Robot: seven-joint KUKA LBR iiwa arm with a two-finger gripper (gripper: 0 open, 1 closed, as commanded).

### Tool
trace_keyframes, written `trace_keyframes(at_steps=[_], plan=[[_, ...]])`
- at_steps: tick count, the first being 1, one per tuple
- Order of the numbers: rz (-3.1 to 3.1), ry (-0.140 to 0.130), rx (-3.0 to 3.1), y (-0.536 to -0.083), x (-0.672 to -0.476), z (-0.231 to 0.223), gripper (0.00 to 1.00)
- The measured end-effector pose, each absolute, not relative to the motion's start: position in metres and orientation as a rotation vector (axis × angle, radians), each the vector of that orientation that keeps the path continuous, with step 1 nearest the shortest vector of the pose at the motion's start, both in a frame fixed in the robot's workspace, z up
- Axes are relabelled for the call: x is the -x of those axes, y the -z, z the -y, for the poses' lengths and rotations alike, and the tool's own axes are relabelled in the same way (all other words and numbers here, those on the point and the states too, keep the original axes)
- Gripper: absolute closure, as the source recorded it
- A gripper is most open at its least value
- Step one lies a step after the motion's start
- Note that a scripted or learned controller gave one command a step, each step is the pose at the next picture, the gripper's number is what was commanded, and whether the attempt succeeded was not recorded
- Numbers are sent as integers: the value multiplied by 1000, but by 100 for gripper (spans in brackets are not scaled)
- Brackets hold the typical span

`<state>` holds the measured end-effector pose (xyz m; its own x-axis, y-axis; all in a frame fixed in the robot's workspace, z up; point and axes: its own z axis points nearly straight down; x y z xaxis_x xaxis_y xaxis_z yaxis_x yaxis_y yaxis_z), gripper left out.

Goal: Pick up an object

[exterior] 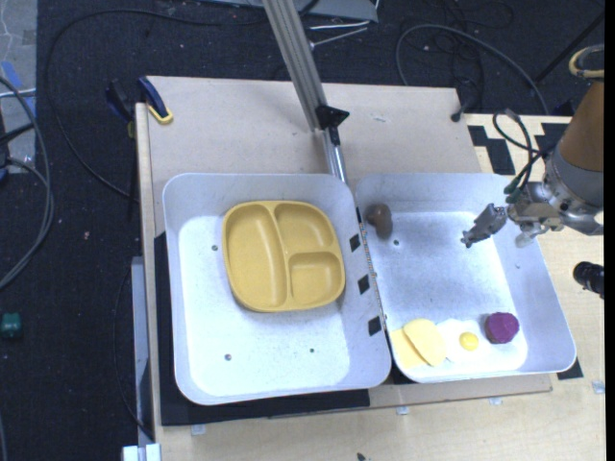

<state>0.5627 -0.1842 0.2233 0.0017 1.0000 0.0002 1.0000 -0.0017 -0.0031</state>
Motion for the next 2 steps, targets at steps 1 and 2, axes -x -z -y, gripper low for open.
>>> trace_keyframes(at_steps=[1,2], plan=[[2218,-4,2218,-167,-557,174,0],[2218,-4,2218,-108,-557,165,0]])
